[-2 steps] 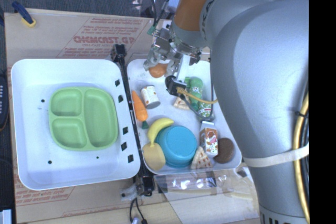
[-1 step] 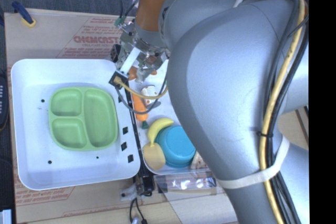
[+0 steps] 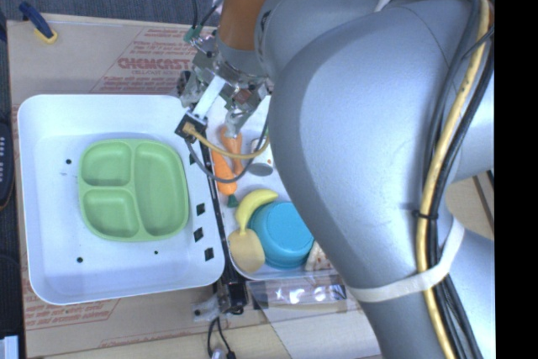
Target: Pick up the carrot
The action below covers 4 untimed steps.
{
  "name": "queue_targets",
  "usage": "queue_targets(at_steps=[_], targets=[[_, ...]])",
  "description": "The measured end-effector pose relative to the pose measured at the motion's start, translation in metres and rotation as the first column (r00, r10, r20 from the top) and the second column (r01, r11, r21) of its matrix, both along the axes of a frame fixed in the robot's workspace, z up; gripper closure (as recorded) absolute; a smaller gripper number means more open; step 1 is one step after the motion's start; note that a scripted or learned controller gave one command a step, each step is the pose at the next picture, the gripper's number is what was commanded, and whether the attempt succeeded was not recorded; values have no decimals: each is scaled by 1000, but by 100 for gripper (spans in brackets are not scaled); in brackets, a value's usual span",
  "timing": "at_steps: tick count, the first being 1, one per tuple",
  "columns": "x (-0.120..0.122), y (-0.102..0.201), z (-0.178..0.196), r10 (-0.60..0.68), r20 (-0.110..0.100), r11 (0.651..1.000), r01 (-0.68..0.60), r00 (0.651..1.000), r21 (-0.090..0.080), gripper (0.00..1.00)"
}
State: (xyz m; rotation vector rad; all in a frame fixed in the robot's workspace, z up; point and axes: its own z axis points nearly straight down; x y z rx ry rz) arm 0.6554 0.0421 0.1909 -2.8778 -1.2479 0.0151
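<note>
Carrot point(image 3: 224, 163): lies in the right bin, just above the banana point(image 3: 252, 204).
Gripper point(image 3: 220, 115): right above the carrot's top end.
Fingers: cannot tell if open or closed.
Green plate point(image 3: 134, 188): left of the carrot, in the left bin.

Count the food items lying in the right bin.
3, as far as can be seen: a carrot right below the gripper, a banana beside the blue bowl, and a pale piece near the front. The arm may hide others.

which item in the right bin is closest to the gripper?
The carrot: orange, lying right under the gripper. The banana and blue bowl sit farther down the bin.
</note>
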Motion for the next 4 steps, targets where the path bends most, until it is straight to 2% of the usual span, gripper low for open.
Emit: queue_targets(at_steps=[1,2,3,4], targets=[[-15,26,-44,-62,37,998,63,997,-20,0],[-9,33,-53,-29,16,998,30,999,-48,0],[-4,-8,46,-67,10,998,67,998,-1,0],[-15,-8,-2,-130,-6,991,130,991,-4,0]])
